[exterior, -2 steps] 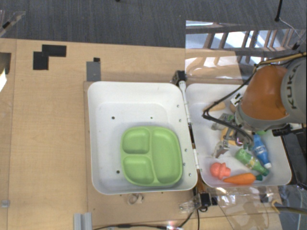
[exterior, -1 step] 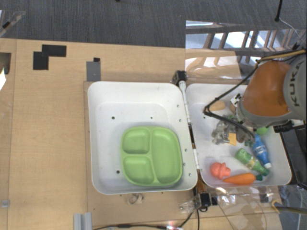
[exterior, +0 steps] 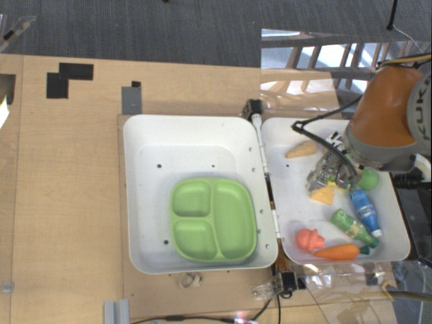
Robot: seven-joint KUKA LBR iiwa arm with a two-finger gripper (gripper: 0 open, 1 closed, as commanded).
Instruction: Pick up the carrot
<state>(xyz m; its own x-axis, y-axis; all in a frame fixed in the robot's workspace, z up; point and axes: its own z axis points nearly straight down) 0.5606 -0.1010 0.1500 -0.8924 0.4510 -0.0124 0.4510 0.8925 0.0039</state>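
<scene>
The orange carrot lies at the front of the right bin, just right of a pink toy. My gripper hangs under the orange-banded wrist over the middle of the right bin, above a yellow cheese wedge. It is well behind the carrot and apart from it. Nothing shows between its fingers.
In the right bin also lie a tan bread piece, a blue bottle, a green bottle and a green ball. The left bin bears a green divided plate.
</scene>
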